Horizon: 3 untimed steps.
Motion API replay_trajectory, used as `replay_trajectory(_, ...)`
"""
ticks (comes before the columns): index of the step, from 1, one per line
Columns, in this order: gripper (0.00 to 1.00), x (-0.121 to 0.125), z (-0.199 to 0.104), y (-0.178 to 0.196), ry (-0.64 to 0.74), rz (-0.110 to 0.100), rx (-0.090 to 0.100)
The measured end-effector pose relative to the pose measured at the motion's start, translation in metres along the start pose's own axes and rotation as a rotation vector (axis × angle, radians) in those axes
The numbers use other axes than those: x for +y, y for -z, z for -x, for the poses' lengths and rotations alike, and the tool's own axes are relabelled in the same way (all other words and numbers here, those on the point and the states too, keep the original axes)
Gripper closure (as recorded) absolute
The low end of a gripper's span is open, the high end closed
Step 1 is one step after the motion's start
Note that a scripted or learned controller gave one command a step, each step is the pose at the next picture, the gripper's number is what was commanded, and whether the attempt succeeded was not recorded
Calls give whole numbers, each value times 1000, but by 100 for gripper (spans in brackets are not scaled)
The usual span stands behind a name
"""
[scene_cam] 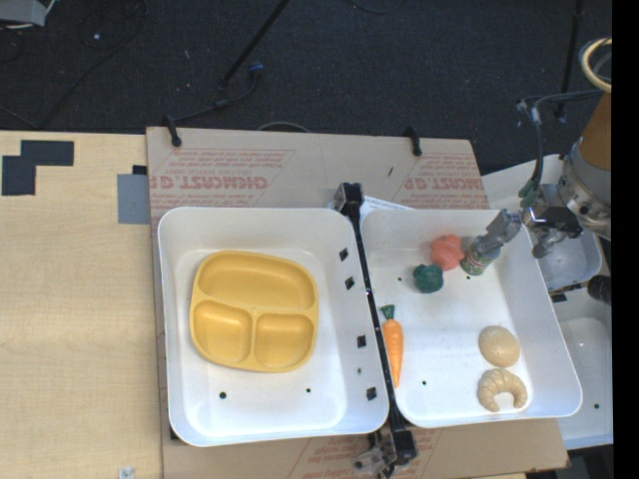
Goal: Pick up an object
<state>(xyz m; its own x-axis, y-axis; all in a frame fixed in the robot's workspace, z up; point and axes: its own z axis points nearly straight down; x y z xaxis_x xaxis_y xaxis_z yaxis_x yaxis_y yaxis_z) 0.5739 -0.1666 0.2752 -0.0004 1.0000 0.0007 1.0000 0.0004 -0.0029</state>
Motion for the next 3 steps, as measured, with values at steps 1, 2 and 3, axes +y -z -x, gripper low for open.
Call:
replay_trajectory(1, 0, 2, -10, -56, 0, -5, 2)
replay_trajectory(2, 0, 4, -12, -121, 0, -6, 2)
replay_trajectory(3, 0, 11, -13, -181, 0, -4, 1)
